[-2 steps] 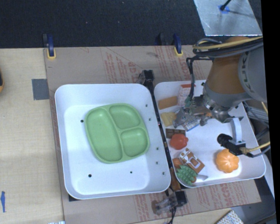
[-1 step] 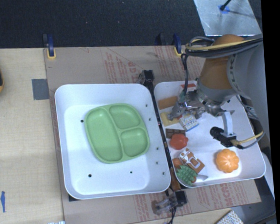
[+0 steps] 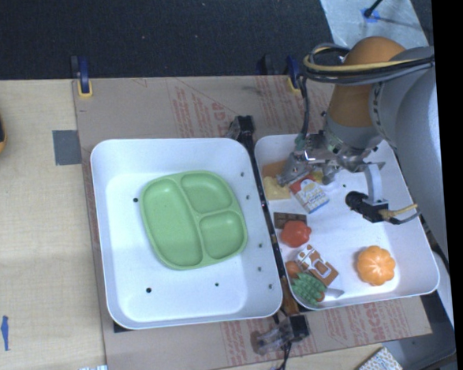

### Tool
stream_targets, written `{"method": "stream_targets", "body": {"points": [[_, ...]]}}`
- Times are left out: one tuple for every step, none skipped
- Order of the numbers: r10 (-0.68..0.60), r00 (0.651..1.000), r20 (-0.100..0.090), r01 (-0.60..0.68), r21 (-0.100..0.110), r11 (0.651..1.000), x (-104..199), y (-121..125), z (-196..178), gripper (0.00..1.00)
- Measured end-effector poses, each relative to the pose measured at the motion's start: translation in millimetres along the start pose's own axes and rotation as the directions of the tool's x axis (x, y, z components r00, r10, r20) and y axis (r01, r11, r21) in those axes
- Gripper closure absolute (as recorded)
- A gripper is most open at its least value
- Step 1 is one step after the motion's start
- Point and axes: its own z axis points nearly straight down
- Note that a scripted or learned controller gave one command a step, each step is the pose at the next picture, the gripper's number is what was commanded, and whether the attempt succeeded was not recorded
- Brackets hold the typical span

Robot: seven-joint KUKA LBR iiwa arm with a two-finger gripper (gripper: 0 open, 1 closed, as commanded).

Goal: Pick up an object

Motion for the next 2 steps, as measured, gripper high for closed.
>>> {"method": "stream_targets", "body": {"points": [[-0.005, 1.000, 0.006, 0.005, -0.027, 1.000, 6.4, 11.3, -1.5, 0.00], [-0.003, 1.000, 0.002, 0.003, -0.027, 1.000, 1.9, 11.1, -0.5, 0.00]]}}
